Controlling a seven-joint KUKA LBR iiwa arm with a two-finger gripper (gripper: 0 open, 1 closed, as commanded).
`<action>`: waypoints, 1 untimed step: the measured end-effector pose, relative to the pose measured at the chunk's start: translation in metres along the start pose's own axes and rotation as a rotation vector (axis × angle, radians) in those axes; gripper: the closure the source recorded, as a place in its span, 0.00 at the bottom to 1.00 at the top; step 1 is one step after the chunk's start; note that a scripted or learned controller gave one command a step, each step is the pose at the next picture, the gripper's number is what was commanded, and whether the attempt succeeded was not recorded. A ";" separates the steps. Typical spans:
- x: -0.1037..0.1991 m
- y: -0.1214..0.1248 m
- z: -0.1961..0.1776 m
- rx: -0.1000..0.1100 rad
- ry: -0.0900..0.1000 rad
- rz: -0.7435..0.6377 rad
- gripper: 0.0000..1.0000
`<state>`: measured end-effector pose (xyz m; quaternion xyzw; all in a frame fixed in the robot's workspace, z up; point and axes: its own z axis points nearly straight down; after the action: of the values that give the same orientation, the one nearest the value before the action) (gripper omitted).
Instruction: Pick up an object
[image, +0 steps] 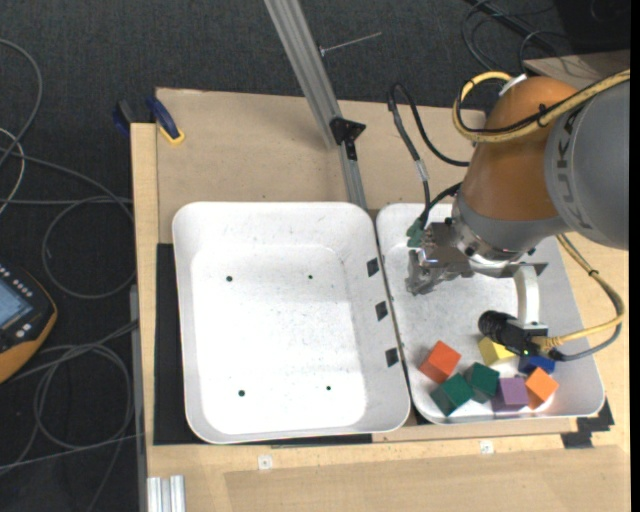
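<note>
Blocks: you see orange block (440, 360), green block (452, 392) and purple block (512, 390) clustered at the right bin's (440, 320) near edge.
Gripper (428, 270): above the bin's far left part, apart from them; grip state unclear.
Left bin (200, 240): just beside.

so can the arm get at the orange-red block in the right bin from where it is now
Probably yes. The orange-red block lies at the edge of the cluster, open on top and on its left, and the gripper hangs above bare bin floor nearby.

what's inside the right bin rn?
The right bin holds blocks at its near end: orange, two green, yellow, purple, blue, another orange. The arm covers its far right part.
</note>
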<state>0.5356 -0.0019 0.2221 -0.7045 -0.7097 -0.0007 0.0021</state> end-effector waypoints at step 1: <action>0.043 -0.020 0.000 0.002 -0.001 0.002 1.00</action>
<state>0.5152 0.0405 0.2219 -0.7051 -0.7091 0.0002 0.0023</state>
